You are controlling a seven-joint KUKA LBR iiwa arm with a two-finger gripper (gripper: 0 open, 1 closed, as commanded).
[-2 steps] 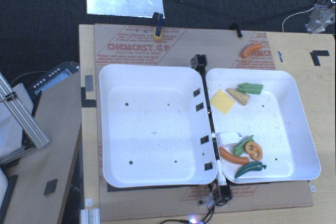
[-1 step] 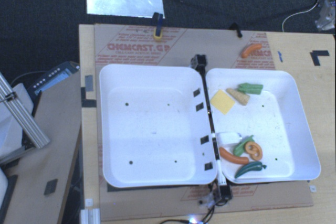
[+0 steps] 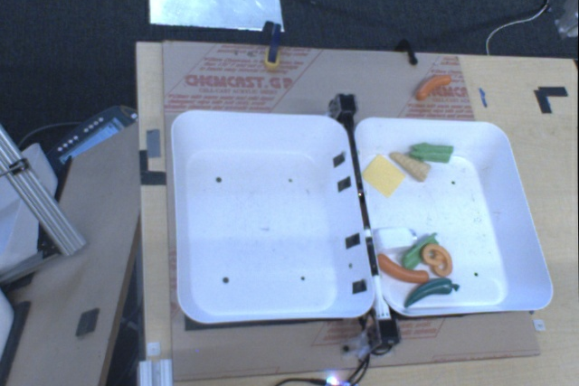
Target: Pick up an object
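Left bin [image 3: 262, 221] sits on the worktop [image 3: 561, 149], touching the right bin [image 3: 507, 185] along the middle seam. All pickable items lie in the right bin. Upper cluster: yellow square [image 3: 383, 175], tan wedge [image 3: 409, 164] and green piece [image 3: 431, 153]. Lower cluster: white block [image 3: 395, 238], orange carrot [image 3: 395, 267], orange ring [image 3: 439, 259] and dark green pepper [image 3: 431, 289]. An orange piece [image 3: 432, 86] lies on the worktop behind the right bin.
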